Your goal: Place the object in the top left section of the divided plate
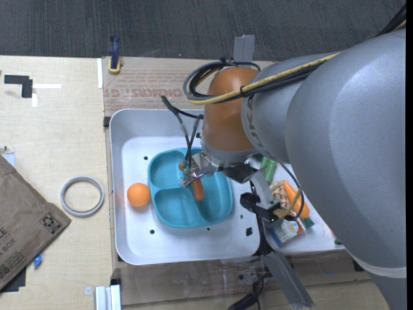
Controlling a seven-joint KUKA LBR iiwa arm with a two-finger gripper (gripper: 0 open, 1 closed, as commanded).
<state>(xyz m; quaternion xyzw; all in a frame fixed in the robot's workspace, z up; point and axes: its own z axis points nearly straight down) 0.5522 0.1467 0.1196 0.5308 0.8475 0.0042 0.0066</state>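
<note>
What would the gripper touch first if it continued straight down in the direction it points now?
Most likely the small orange-brown object at the gripper tip, which lies on or just above the blue divided plate. Under it is the plate's floor near the middle divider. Depth is hard to judge from this slanted view.

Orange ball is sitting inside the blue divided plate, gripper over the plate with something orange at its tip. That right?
Not quite. In the camera view the orange ball lies on the white bin floor, left of the blue divided plate. The gripper is over the plate.
</note>
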